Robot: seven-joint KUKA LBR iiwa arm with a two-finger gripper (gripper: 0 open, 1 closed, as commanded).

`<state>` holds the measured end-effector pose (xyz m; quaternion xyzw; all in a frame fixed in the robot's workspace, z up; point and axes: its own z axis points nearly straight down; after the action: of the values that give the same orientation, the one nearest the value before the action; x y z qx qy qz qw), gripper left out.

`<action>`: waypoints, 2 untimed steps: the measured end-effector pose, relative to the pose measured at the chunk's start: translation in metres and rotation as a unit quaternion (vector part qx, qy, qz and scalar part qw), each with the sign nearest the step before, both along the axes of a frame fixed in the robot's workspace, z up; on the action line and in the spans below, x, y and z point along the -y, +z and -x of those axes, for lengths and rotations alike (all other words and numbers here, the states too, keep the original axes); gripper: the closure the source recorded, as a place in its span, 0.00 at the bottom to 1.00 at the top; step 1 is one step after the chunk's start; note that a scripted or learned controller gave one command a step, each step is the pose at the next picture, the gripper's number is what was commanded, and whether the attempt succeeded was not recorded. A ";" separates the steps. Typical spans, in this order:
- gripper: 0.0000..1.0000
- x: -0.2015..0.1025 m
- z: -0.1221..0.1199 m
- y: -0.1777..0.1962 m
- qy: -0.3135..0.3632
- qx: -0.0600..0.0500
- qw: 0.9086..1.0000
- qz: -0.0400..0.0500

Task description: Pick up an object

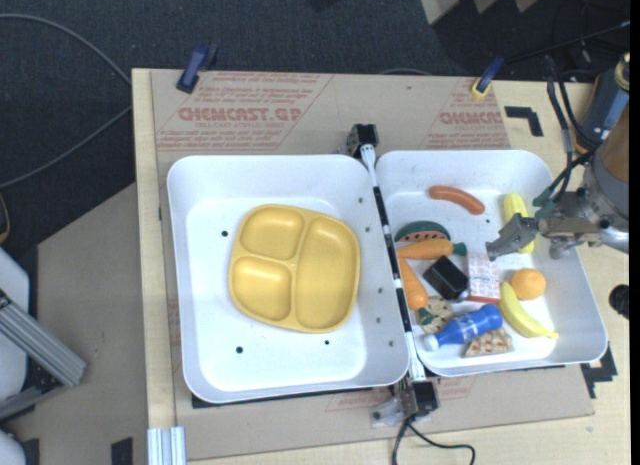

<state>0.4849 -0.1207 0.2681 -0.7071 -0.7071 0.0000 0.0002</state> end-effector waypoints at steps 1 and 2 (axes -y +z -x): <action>0.00 0.067 -0.058 -0.106 -0.001 -0.001 1.000 0.000; 0.00 0.038 -0.129 -0.181 0.000 0.000 1.000 0.000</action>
<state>0.6138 -0.1590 0.0871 -0.7067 -0.7075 -0.0001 0.0001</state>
